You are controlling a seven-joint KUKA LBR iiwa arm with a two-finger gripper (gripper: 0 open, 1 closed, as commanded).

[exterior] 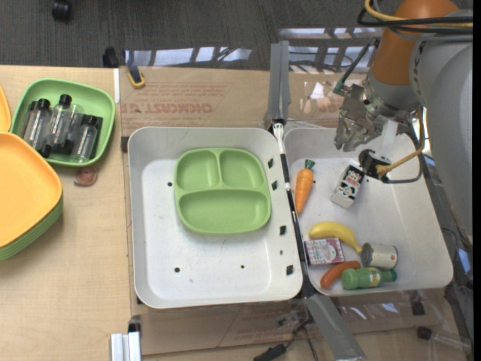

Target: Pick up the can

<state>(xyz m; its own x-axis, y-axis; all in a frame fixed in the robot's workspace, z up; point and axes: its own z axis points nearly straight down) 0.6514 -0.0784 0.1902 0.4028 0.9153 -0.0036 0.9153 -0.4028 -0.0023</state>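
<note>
Two shallow white bins [143, 224] sit side by side on a cardboard-covered bench. Nearest in the right bin, a small silver-ended can [379, 256] lies on its side, touching a green plastic bottle [367, 277] and near a yellow banana [336, 234]. Farther back, beyond a black-and-white carton [349, 184], the two-finger gripper [352, 134] hovers with its fingers slightly apart, grasping nothing.

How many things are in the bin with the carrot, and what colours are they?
Orange: 2, the carrot and an orange-red vegetable
Yellow: 1, the banana
Green: 1, the bottle
Pink: 1, the small box
White: 2, the can and the black-and-white carton
Total: 7
</note>
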